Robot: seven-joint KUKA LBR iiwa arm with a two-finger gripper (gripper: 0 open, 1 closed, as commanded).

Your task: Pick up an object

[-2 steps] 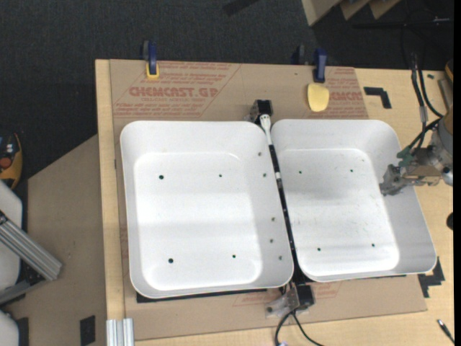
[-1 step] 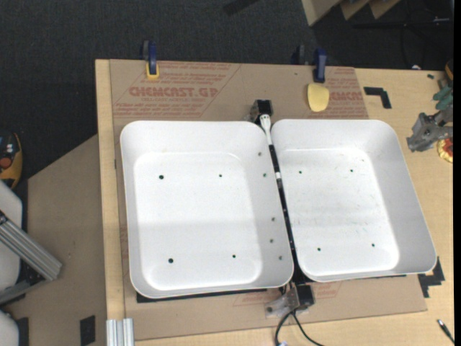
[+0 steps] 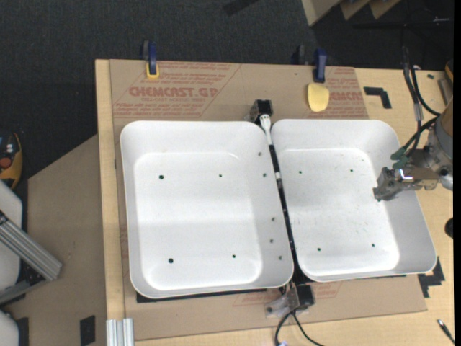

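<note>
The left bin (image 3: 198,207) sits on a brown board (image 3: 115,193) and shows nothing inside but a few small dark dots on its white floor. Two blue clamps (image 3: 150,56) pin the board's far edge, and a small yellow thing (image 3: 318,96) lies on the board just beyond the right bin (image 3: 338,200), outside both bins. A black strip (image 3: 277,193) runs between the bins where their rims meet.

The right bin's floor carries fine dark specks and a few dots, but no object that I can make out, so the thing to be picked up cannot be found in either bin from this view. The yellow thing is the one loose object in sight, and whether it is meant as the target is unclear.

At the far right, the gripper (image 3: 383,186) hangs over the right bin's near-right rim, low and close to the wall; whether it is wide or narrow I cannot tell, and nothing shows in it.

To do this step well, the arm should, in my judgement, first settle on a real target before it descends, since a blind close on the bare floor would gain nothing and could scrape the rim
</note>
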